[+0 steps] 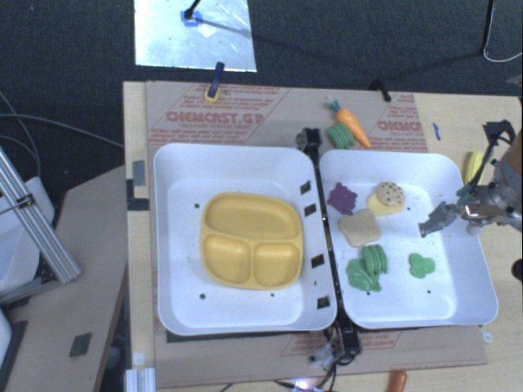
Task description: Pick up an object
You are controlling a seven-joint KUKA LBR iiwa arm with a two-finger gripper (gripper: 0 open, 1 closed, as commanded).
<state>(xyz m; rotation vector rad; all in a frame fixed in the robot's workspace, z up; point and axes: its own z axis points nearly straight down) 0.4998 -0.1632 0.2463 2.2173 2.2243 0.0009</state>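
While claw (437, 219) hovers near right bin (470, 300) edge, toys left.

Arm enters from right edge of camera view, approx. mid-height, only its end section in frame. Wrist assy. grey/metallic, partly cut off by frame edge, w/ a dark bracket and cabling standing above it. Gripper (437, 220) extends leftward from wrist, angled slightly downward, dark grey, tip pointing left. Finger state not discernible at this res.; fingertips merge into one dark shape. Nothing seen between the fingers. Orange band barely visible at far right, upper part of the arm.
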